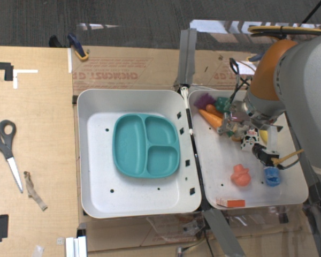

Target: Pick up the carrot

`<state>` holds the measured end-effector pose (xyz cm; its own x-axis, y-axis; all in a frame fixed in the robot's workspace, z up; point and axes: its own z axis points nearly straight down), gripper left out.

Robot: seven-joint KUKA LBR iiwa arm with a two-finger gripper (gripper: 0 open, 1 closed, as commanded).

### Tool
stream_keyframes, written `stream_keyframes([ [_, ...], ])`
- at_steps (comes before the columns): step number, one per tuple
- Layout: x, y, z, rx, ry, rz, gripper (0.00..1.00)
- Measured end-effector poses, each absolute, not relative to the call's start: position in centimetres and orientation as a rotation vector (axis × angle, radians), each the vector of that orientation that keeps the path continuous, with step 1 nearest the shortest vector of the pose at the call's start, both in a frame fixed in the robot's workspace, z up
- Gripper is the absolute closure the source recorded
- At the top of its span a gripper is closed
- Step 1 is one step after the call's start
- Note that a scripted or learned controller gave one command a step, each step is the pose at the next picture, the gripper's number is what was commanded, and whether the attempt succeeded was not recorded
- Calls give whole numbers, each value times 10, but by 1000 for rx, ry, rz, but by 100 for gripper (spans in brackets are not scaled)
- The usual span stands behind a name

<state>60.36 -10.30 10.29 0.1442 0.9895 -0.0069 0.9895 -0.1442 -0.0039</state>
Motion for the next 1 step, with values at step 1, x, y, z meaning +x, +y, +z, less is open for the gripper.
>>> stream_keyframes([
  [1,619,42,190,2651,1689,-14,100],
])
